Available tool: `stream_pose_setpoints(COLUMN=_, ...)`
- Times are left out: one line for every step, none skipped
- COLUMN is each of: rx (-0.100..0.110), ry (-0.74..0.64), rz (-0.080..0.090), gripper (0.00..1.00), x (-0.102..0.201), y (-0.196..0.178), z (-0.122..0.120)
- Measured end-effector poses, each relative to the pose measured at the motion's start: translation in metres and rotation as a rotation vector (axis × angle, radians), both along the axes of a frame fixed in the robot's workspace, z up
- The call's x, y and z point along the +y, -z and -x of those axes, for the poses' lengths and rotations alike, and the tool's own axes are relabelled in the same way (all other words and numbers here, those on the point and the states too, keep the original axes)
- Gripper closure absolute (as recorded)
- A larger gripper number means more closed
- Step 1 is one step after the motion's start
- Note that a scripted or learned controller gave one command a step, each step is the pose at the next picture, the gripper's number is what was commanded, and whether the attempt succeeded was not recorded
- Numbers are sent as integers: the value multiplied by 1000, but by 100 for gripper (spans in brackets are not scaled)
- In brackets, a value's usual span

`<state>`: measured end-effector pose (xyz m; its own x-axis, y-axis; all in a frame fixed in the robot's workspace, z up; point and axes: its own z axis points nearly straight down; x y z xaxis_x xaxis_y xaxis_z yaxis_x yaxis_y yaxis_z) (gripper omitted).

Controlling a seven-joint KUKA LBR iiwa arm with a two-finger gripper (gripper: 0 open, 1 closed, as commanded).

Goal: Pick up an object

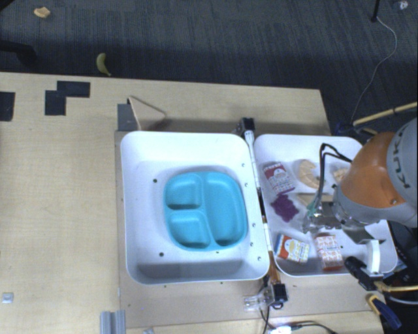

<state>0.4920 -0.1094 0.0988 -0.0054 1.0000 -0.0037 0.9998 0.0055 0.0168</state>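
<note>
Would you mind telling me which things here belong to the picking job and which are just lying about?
Part of the job, all in the right bin:
gripper
purple piece
red-and-white packet
small carton
red-patterned packet
round flat bread

Lying about:
blue divided tray in the left bin
banana on the floor
tan scrap on the floor

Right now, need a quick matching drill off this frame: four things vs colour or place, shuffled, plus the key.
Things:
1. divided plate
2. small purple item
3. arm's wrist band
4. carton with red label

Colour or place:
A. orange, over the right bin
B. light blue, lying in the left bin
C. right bin, far end, close to the divider between the bins
D. dark purple, right bin, just nearer the camera than the carton

Pairs: 1-B, 2-D, 3-A, 4-C
</note>
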Motion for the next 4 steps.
stream_pose_setpoints(rx=0, ry=0, rz=0, gripper=0, x=0, y=0, z=0)
stream_pose_setpoints(rx=-3, ry=-3, rz=0, gripper=100, x=1, y=-11, z=-2)
stream_pose_setpoints(rx=-3, ry=-3, rz=0, gripper=0, x=1, y=-11, z=-1)
stream_pose_setpoints(rx=-7, ry=-7, rz=-1, gripper=100, x=1, y=-21, z=-3)
